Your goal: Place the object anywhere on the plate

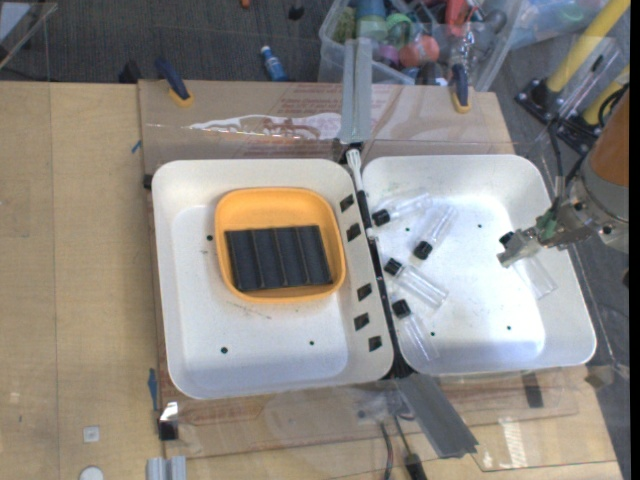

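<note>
An orange plate lies in the left bin, with a black ribbed block resting on it. Several clear vials with black caps lie loose in the left half of the right bin; one vial is near the middle and another vial sits lower. My gripper hangs low over the right side of the right bin, apart from those vials. A faint clear piece lies just below and right of it. I see nothing clearly held.
A row of black clips runs along the seam between the bins. A clear tub of coloured toys stands behind the bench. Bare wooden bench top lies to the left of the bins.
</note>
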`<state>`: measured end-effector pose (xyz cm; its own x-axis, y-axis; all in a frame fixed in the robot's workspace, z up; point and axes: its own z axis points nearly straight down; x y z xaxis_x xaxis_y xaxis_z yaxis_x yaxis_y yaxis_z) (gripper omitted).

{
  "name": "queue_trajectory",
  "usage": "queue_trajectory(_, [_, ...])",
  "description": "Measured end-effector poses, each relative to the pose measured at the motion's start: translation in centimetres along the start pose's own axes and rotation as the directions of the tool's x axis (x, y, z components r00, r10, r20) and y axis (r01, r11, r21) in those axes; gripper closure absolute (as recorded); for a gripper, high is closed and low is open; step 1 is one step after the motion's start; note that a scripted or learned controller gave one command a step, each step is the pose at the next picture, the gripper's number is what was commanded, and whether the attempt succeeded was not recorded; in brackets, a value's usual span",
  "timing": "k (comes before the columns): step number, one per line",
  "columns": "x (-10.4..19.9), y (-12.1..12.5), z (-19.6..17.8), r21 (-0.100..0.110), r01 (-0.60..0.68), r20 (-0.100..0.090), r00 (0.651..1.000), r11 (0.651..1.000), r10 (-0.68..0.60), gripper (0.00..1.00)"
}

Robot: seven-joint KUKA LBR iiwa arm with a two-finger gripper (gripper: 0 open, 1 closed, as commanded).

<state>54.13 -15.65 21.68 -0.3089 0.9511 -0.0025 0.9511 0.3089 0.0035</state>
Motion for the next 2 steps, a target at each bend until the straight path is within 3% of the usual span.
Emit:
queue_trajectory(1, [-1.9,5.1,1.5,0.0,0.081,-0.001,0.997,0.997,-0.081,1.0])
queue_trajectory(2, [-4.6,10.8,-1.6,-0.001,0.249,0.001,0.969,0.969,-0.249,1.0])
